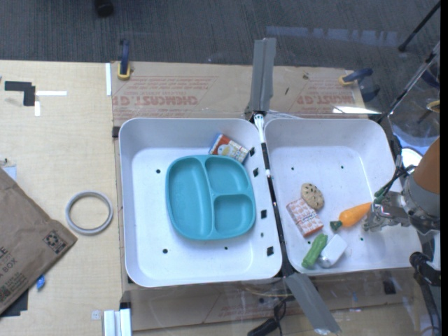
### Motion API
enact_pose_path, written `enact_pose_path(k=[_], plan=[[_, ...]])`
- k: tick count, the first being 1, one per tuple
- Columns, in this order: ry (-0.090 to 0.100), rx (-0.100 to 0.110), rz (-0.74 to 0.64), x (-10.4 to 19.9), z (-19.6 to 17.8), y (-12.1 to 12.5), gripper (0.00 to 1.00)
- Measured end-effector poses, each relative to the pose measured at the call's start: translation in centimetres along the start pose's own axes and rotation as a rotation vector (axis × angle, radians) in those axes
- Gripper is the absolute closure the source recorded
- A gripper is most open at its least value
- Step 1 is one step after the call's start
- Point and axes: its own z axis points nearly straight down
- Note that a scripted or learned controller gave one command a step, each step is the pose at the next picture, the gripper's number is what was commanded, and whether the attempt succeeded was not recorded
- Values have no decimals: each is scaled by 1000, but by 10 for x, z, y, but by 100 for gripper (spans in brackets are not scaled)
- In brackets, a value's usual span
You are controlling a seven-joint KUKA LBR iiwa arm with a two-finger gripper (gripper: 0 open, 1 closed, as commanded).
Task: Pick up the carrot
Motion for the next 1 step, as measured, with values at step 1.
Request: enact_pose_path(k=[1], plan=[[-1, 0, 281, 53, -7, 72, 100]])
